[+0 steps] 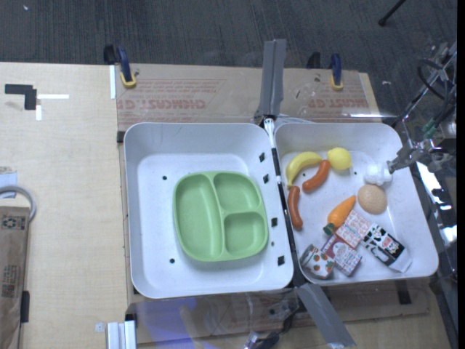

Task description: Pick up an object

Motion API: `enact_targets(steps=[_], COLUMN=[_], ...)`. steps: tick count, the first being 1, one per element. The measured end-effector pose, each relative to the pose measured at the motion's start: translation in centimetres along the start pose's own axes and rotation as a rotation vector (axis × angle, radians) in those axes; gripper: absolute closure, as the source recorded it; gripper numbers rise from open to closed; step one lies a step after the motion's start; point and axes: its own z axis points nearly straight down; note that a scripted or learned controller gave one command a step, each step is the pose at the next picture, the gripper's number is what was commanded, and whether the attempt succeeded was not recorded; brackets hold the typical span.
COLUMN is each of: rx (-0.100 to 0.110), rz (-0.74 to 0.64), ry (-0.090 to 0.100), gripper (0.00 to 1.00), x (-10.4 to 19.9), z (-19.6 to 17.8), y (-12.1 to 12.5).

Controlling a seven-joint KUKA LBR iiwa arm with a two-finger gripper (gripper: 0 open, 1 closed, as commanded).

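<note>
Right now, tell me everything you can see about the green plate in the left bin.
The green plate is a pale green divided tray with rounded corners and what looks like smooth plastic. Raised ridges split it into three compartments: one long one on its left side and two smaller ones on its right. It lies flat and upright, slightly rotated, near the middle of the left bin, resting on the bin's white floor. Nothing lies in it and nothing else touches it.

a green divided plate (220, 215) lies in the left bin (145, 195). the right bin (418, 217) holds a banana (300, 163), lemon (338, 158), two sausages (315, 175), an egg (372, 198), a carrot (341, 211) and small cartons (352, 231). the gripper (396, 166) sits near the egg
</note>
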Motion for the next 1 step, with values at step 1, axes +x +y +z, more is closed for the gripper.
enact_targets(steps=[1], rx=[-0.018], rz=[-0.252], ry=[-0.007], gripper=[0.0], x=[3.93], z=[13.63], y=[-1.04])
